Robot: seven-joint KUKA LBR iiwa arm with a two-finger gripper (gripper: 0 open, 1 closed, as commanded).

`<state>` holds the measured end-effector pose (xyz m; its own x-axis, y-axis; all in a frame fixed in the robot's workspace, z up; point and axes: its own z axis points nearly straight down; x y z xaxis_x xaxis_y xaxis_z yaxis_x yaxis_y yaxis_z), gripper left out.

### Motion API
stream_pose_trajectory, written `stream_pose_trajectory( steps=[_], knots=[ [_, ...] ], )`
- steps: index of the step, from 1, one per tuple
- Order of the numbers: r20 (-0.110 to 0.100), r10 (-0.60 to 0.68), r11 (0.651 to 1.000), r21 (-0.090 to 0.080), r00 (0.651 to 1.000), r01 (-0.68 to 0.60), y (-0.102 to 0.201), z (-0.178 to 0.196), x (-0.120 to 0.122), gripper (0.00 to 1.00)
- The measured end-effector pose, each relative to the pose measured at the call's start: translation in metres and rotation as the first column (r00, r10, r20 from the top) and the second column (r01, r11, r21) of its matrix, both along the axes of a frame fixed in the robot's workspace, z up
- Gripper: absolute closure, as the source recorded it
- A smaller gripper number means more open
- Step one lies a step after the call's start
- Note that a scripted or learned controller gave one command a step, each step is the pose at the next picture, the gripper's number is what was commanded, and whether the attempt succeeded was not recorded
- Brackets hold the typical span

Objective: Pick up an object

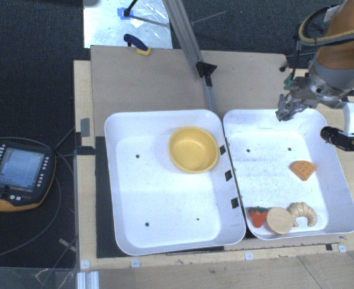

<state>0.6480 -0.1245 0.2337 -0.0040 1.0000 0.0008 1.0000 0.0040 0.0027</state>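
- Over the right bin's (339, 179) far rim hangs the gripper (285, 112); nothing sits between its dark fingers, and how wide they stand I cannot tell.
- That bin, smooth glossy white, holds a flat orange wedge (302, 170) pointing toward the near right, well clear of the walls.
- Crowded in its near corner: a red strawberry-like piece (257, 216), a pale round disc (279, 220) and a curved croissant (303, 212), touching in a row along the rim.
- A round yellow bowl (193, 149), matte, sits upright near the far right of the left bin (135, 221), open floor around.
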Motion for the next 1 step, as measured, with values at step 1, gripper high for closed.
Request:
stream_pose_trajectory(
  steps=[1],
  knots=[
    [-0.002,0.0,1.0,0.0,1.0,0.0,0.0456,-0.0094,-0.0236,1.0]
  ],
)
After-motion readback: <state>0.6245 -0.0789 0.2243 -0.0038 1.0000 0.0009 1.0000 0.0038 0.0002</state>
